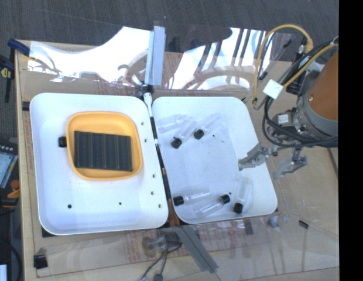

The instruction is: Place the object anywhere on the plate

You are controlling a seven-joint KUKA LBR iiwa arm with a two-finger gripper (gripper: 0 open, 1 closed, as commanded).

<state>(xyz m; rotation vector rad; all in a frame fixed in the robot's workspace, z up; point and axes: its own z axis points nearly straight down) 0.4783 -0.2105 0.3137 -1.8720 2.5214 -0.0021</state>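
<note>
I hang at the right edge of the right bin [260,133], my gripper [272,163] spread open with nothing between the fingers [252,158]; one finger reaches over the bin's rim, the other sits outside it.

The things I could take are clear vials with black caps, all lying flat on the right bin's floor. Two lie near the upper middle [187,132]. Three lie along the lower edge: one toward the left [193,199], one beside it [212,206], and one nearest me at the lower right [241,195].

The plate [102,145], yellow with a dark ribbed panel in it, rests in the left bin [47,204], well apart from me across the divide between bins.

I judge this to be the start of the pick: nothing grasped yet, nothing on the plate. The next move calls for going inward over one vial, likely the lower-right one, turning my fingers across its length, and descending squarely, since a clear round tube may roll or slip out.
</note>
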